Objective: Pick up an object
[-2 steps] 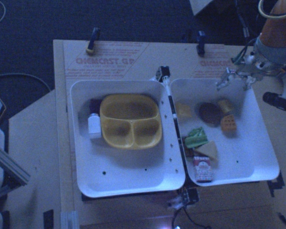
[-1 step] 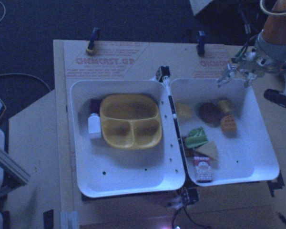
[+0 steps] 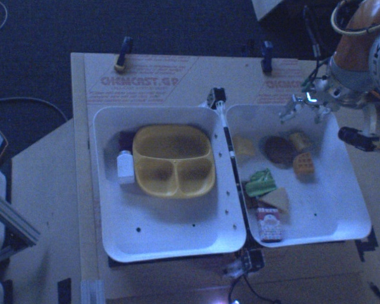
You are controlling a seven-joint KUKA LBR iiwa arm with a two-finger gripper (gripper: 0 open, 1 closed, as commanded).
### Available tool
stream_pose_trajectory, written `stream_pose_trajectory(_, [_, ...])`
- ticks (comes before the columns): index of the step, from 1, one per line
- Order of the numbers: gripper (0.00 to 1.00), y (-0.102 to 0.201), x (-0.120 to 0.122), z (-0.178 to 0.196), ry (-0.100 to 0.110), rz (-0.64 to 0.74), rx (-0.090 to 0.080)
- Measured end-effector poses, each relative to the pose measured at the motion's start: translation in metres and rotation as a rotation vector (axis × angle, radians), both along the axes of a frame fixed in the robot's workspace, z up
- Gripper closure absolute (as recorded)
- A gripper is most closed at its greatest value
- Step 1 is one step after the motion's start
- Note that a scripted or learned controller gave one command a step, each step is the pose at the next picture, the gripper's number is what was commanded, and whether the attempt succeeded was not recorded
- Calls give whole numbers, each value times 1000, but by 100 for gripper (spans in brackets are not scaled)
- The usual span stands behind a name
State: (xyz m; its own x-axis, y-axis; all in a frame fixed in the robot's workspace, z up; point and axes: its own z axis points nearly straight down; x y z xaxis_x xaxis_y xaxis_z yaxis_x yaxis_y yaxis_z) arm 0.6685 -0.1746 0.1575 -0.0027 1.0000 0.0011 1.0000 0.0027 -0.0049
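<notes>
While the gripper (image 3: 307, 109) hangs with fingers spread and empty, the tan block (image 3: 298, 141) just below it lies slanted.

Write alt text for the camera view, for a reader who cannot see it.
A gripper hangs open above the far edge of the right bin, which holds small food items. The left bin holds a yellow divided plate with a small white bottle beside it.

Divided plate (image 3: 173, 160): yellow, plain.
Small bottle (image 3: 125, 167): white.
Round item (image 3: 279, 151): dark brown.
Block (image 3: 303, 164): orange, dotted.
Crumpled item (image 3: 261, 183): green.
Packet (image 3: 270, 224): red and white.
Bins (image 3: 177, 240): white.
Table (image 3: 85, 106): tan, faded red lettering.
</notes>
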Motion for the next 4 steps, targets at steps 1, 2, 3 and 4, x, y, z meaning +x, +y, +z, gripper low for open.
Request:
stream_pose_trajectory(1, [0, -2, 6, -60, -1, 0, 0])
stream_pose_trajectory(2, [0, -1, 7, -73, -2, 0, -1])
stream_pose_trajectory(3, [100, -1, 8, -60, -8, 1, -4])
stream_pose_trajectory(4, [100, 5, 2, -8, -11, -2, -3])
